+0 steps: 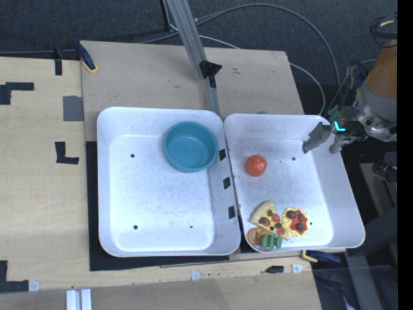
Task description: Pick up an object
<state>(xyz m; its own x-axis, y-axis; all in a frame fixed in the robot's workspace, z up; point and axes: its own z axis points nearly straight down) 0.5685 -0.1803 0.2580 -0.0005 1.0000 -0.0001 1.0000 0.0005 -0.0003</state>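
Note:
A small red ball-like fruit [255, 165] lies in the right bin [322, 192], near its left wall. Two pizza slices [281, 221] and a green vegetable piece [271, 241] sit at the bin's front. A blue bowl [190, 146] stands in the left bin [129, 192] toward its back right. My gripper [326, 139] hovers over the right bin's back right corner, fingers spread apart and nothing between them. It is well to the right of the red fruit.
A slanted metal pole [193, 41] comes down to the gap between the bins at the back. Cables [310, 37] loop behind the right bin. A yellow-blue clamp [87, 58] sits at the bench's back left corner.

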